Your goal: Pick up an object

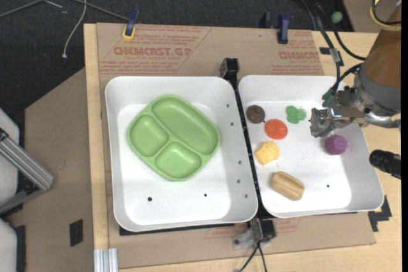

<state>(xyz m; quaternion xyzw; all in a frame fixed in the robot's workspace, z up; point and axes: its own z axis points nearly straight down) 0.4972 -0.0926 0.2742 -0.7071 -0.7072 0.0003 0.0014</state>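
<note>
Arm reaching in from the right, orange band showing above the wrist. Gripper (320,123) hanging over the right bin (306,200), tip pointing toward the bin's middle. Cannot tell how the jaws are standing; the tip is reading as a small dark-and-metal cluster, too blurred to judge. Nothing showing clamped in it.

Candidate objects, all lying in the right bin:
- purple piece (336,144), just below and right of the gripper, nearest to it
- green piece (295,114), just left of the gripper
- orange-red round piece (276,129), near the green one
- brown round piece (255,114), close to the bin's left wall
- yellow piece (268,153), middle-left
- tan log-shaped piece (287,185), toward the near edge

Left bin (121,156) carrying a green divided plate (173,136).

Risks, as judged: green and purple are sitting either side of the tip, so a descent between them is likely closing on air or nudging one away. Rounded pieces are probably rolling if clipped off-centre. The brown piece near the wall is leaving little room for a finger on that side.

Open room: bare floor lying between the purple piece and the log, and along the near right corner. Counter (95,105) margins are narrow beyond the bins.
</note>
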